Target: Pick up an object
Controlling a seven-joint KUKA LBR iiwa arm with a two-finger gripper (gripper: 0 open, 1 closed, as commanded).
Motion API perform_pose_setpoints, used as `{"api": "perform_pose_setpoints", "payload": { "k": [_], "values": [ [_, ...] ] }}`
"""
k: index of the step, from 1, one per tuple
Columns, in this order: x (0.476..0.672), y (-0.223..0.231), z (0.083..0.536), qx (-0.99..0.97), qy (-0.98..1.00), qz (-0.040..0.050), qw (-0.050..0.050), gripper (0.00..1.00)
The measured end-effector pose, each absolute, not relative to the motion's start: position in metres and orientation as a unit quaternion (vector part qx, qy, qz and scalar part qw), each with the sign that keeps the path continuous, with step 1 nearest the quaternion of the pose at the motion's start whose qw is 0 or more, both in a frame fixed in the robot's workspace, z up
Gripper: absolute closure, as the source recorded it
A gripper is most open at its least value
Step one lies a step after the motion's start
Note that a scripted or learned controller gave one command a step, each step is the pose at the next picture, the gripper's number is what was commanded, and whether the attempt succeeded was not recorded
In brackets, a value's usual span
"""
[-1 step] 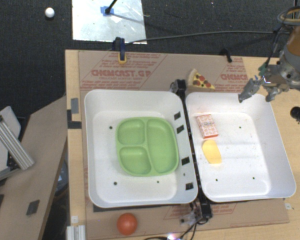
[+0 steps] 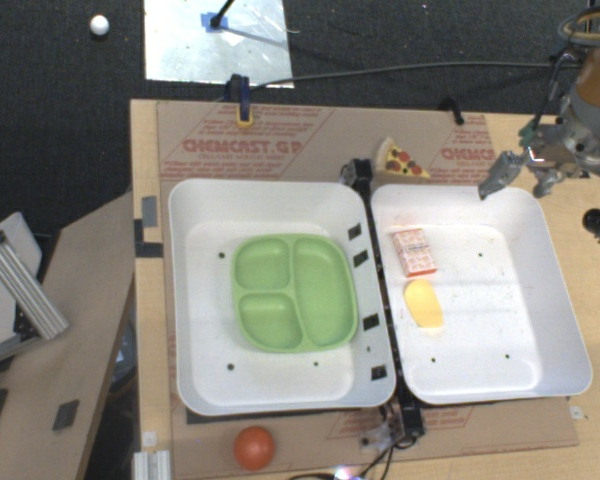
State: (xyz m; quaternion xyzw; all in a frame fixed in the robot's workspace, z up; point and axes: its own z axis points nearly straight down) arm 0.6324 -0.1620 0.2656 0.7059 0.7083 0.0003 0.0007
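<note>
In the right bin [image 2: 540, 268] lie a small pink-and-white packet [image 2: 413, 251] near the left wall and a yellow lemon-shaped object [image 2: 424, 304] just below it. The left bin [image 2: 195, 268] holds a green divided plate [image 2: 293, 291]. My gripper [image 2: 520, 175] hangs over the right bin's far right corner, well to the right of the packet and above it. Its two grey fingers are spread apart with nothing between them.
A pizza-slice toy [image 2: 401, 160] lies on the cardboard behind the bins. An orange ball [image 2: 253, 447] sits at the bench's front edge. A blue clamp [image 2: 239, 94] stands at the back, and a metal rail [image 2: 15, 273] leans at the left.
</note>
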Motion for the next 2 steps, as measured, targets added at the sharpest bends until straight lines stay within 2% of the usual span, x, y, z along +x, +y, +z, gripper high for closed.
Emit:
{"api": "perform_pose_setpoints", "payload": {
  "k": [1, 2],
  "values": [
    [0.626, -0.165, 0.222, 0.707, 0.708, -0.0003, 0.000, 0.00],
    [0.629, -0.160, 0.180, 0.706, 0.708, 0.0002, 0.001, 0.00]
  ]
}}
